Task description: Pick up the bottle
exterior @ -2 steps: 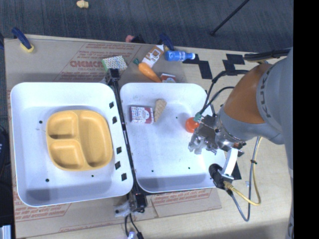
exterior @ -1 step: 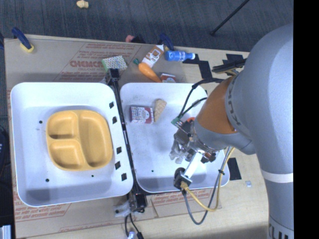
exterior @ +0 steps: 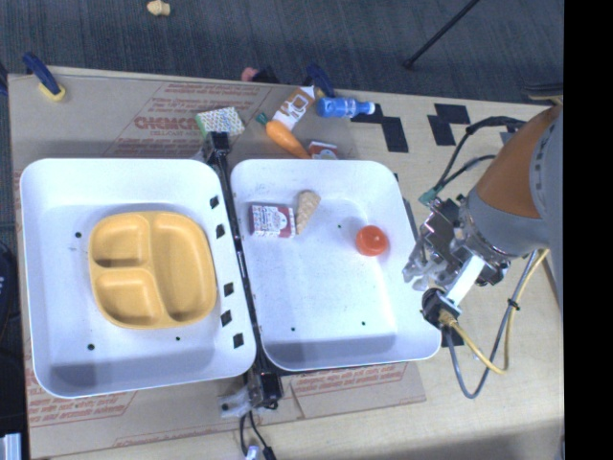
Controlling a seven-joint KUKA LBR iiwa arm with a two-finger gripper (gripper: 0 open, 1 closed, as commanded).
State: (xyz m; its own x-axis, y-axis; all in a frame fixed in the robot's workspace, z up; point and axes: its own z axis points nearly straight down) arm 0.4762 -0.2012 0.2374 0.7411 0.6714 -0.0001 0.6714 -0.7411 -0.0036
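Camera view: two shallow white bins are seen side by side on the counter (exterior: pixel 498 401). The left bin (exterior: pixel 48 353) is occupied by a yellow divided tray (exterior: pixel 153 266) with three compartments. In the right bin (exterior: pixel 326 348), a small red and white carton (exterior: pixel 271 220) is seen near the back left, with a tan cone-shaped piece (exterior: pixel 306 208) just beside it on its right, and an orange-red round object (exterior: pixel 373 241) is seen further right, near the bin's right wall.

The bottle (exterior: pixel 292 110), white with an orange label, is found outside both bins, lying on the counter behind the right bin. Just in front of it an orange carrot-shaped object (exterior: pixel 286 139) is lying, and to its right a small blue bottle (exterior: pixel 341 108) is seen on its side. A checked green and white packet (exterior: pixel 219 121) is placed to the left of these.

The gripper (exterior: pixel 431 276) is located just outside the right bin's right wall, well apart from the bottle, beneath the grey arm with its orange band (exterior: pixel 508 175). Nothing is seen held; whether its fingers are spread or pressed together cannot be told.
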